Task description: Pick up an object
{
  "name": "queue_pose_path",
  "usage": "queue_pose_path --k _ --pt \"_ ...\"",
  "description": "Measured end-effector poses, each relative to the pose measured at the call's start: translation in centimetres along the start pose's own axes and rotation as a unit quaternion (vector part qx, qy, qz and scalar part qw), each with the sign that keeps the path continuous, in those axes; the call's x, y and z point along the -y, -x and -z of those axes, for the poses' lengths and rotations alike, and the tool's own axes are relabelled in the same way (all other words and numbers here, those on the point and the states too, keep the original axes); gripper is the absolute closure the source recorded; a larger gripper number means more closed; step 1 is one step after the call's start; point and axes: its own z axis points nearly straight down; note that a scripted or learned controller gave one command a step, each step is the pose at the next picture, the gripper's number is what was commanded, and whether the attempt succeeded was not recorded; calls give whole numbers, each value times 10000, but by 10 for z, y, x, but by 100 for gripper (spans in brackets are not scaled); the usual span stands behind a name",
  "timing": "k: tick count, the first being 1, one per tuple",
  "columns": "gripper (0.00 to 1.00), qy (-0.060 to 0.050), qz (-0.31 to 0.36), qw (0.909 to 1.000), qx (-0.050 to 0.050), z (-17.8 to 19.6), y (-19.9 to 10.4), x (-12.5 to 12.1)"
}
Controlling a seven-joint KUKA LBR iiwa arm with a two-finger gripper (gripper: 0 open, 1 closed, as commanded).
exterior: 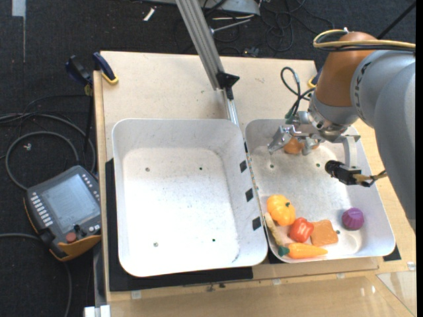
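Note:
My gripper point(293, 141) hangs over the far part of the right bin point(377, 197), under the grey arm with its orange band point(344, 65). A small orange-brown round object point(293, 146) sits between its two metal fingers, and the fingers are closed against it. At the bin's near end lie a yellow-orange pumpkin-like piece point(281, 210), a red pepper point(301, 230), an orange block point(324, 233), a carrot point(306, 250) and a purple piece point(353, 218).
The left bin point(125, 137) lies beside the right one, their rims meeting mid-bench. A slanted aluminium post point(201, 35) comes down to the bench behind the bins. A black fitting with a cable point(340, 171) hangs near the gripper. A teach pendant point(63, 210) lies off the bench at left.

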Motion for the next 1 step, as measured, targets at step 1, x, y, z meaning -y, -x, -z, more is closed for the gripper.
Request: queue_pose_path --k 1 --pt "0 19 2 10000 4 -21 -1 0"
